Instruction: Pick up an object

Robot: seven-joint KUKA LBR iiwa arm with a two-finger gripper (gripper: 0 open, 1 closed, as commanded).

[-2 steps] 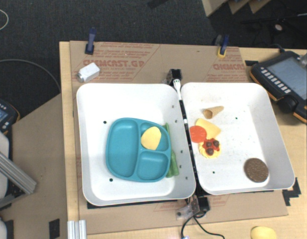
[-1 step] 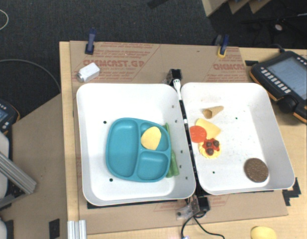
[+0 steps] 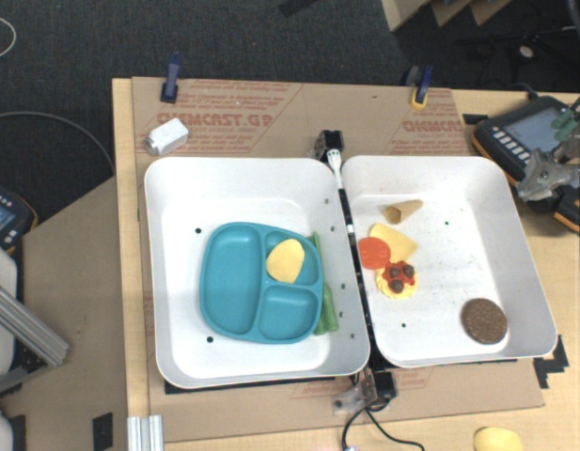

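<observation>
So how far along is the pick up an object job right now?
Nothing looks done: the yellow lemon-shaped piece lies on the teal divided tray, and the brown round cookie and red tomato slice lie in the right white bin. Nothing is in hand. The whole pick remains.

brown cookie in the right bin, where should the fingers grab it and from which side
Judging by its pose, grip the brown cookie across its round edge, coming straight down. It lies flat and alone near the right bin's front corner, so fingers should close along the wall, not toward it.
</observation>
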